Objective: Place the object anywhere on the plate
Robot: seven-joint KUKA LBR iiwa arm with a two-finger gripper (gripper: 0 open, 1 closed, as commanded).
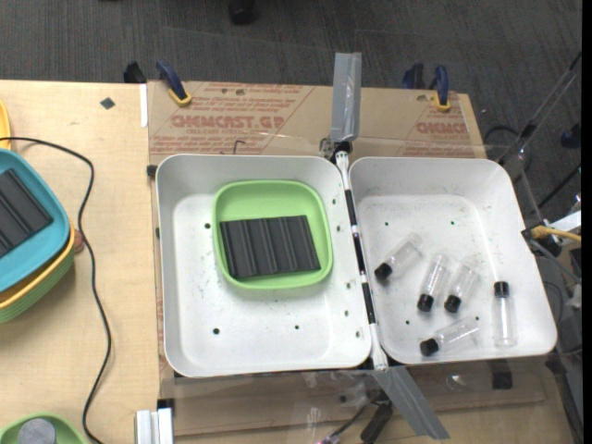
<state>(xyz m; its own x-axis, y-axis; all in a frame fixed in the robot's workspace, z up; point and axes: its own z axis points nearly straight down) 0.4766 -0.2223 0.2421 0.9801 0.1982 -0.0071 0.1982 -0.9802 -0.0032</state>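
we find two shallow white bins side by side on the bench (74, 359). the left bin (185, 331) holds a green plate (270, 195), set toward the bin's far half. a dark ribbed slab (271, 246) lies flat on the plate and covers most of its floor.

the right bin (518, 211) holds five clear vials with black caps, all lying on their sides and apart from the plate. the first vial (398, 256) lies nearest the divide between the bins, cap toward the left bin. the second vial (432, 280) and third vial (461, 288) lie just beside each other at the bin's middle, caps toward the near edge. the fourth vial (502, 314) lies near the right wall, cap pointing away from us. the fifth vial (451, 338) lies close to the near wall, cap toward the left.

we cannot tell the state of the gripper, nor whether it has hold of anything.

a printed cardboard sheet (240, 118) lies under the bins, clamped at the far edge. a teal tray (28, 215) sits at the bench's left edge, and a black cable (92, 276) runs beside it.
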